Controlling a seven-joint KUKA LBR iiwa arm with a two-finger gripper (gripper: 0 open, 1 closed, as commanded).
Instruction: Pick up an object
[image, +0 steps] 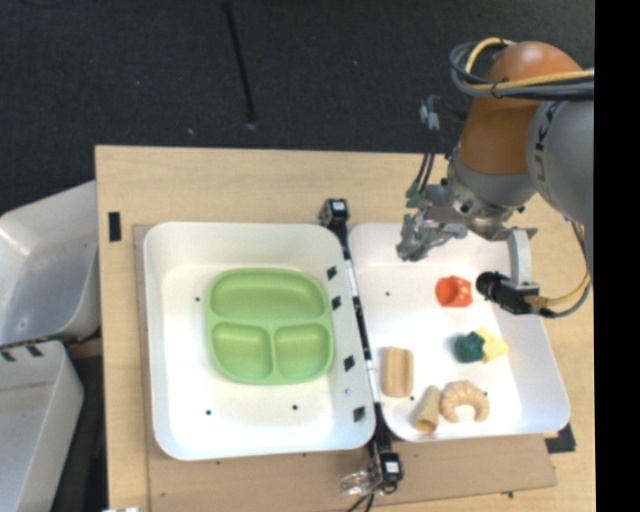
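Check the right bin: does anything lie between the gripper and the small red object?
Nothing visible does. The gripper hangs over the upper left part of the right bin, and only bare white floor separates it from the red object. The green and yellow pieces lie beyond it.

Right bin: red piece (454, 291), green-yellow toy (478, 347), croissant (465, 400), tan cylinder (397, 372), cone (427, 410).
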